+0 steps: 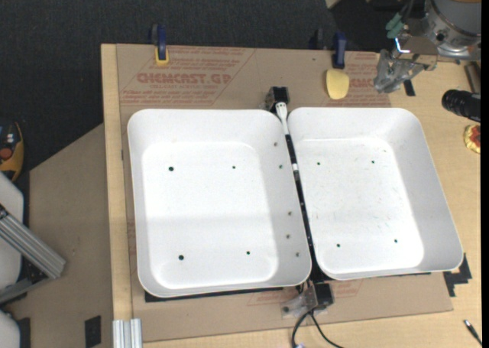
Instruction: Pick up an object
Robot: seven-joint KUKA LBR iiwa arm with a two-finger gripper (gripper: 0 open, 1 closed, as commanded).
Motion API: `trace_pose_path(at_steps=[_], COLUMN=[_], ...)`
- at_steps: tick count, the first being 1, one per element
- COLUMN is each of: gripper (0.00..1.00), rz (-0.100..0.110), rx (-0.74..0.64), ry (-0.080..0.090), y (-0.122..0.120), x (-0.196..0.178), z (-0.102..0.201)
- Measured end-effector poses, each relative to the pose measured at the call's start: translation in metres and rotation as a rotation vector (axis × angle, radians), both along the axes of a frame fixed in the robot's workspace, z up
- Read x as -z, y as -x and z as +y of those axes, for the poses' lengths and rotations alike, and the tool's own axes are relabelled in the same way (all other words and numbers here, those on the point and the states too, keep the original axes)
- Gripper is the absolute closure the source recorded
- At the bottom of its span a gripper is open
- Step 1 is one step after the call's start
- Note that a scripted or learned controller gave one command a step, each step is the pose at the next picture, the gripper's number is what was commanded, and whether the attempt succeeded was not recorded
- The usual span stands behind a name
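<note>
While my gripper (393, 77) hovers upper right, fingers unreadable | yellow object (337, 83) outside bins, beyond easy picking.

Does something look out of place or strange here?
Yes. A yellow object lies on the board behind the right bin, outside both bins. The claw hovers beside it, also outside the bins.

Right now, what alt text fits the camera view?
Two shallow white bins, the left bin and the right bin, sit side by side on a cardboard-covered bench. The gripper hangs beyond the right bin's far edge, near a small yellow object.
</note>
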State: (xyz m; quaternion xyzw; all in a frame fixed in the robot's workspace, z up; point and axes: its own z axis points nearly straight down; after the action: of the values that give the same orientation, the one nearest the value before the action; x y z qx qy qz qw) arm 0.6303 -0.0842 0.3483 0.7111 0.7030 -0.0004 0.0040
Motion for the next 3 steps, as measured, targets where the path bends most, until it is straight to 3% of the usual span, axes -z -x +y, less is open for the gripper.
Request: trace_pose_path(at_steps=[1,2,3], gripper=[1.00,1.00,1.00], rz=[0.013,0.001,0.007], rx=[-0.014,-0.011,-0.009], ry=[-0.008,-0.006,-0.007], y=[-0.036,-0.018,0.015], x=[0.080,0.041,0.017], z=[0.037,0.035,0.029])
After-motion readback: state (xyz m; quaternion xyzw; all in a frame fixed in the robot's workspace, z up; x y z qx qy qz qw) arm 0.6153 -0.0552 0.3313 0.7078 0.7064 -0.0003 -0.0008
